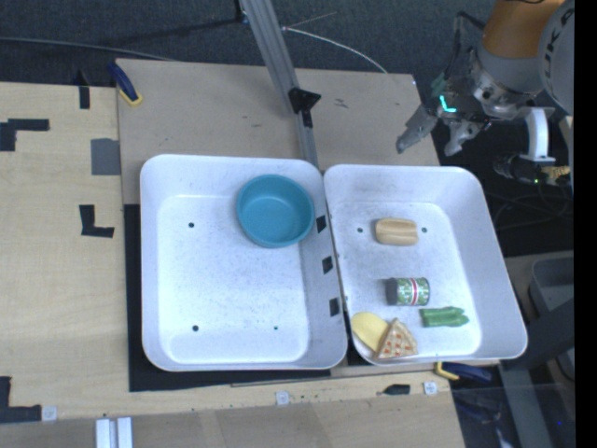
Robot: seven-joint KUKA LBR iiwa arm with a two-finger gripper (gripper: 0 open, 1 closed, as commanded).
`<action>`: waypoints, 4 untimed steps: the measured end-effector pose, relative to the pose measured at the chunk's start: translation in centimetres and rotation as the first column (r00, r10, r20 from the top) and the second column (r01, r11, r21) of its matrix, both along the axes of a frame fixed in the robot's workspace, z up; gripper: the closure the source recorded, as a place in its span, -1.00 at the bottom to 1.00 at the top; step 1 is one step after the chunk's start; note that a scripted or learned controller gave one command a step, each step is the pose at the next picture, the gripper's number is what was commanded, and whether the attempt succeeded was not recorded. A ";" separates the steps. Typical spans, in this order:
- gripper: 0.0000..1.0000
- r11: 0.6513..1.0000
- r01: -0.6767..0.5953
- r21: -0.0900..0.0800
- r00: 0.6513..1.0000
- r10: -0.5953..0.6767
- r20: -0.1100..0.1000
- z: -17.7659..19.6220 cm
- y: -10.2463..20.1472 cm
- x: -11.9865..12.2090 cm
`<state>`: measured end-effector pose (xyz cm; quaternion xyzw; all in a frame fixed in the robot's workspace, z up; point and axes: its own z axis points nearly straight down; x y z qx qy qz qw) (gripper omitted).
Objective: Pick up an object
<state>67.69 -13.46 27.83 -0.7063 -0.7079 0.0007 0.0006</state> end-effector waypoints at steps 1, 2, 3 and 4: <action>-1.00 1.000 0.000 0.000 1.000 0.000 0.001 0.0 0.0 0.0; -1.00 1.000 0.000 -0.001 1.000 0.000 -0.004 -5.0 1.0 -0.1; -1.00 1.000 0.001 -0.001 1.000 -0.001 -0.007 -11.5 0.6 -0.3; -1.00 1.000 0.000 -0.001 1.000 0.000 -0.004 -15.9 0.7 -0.7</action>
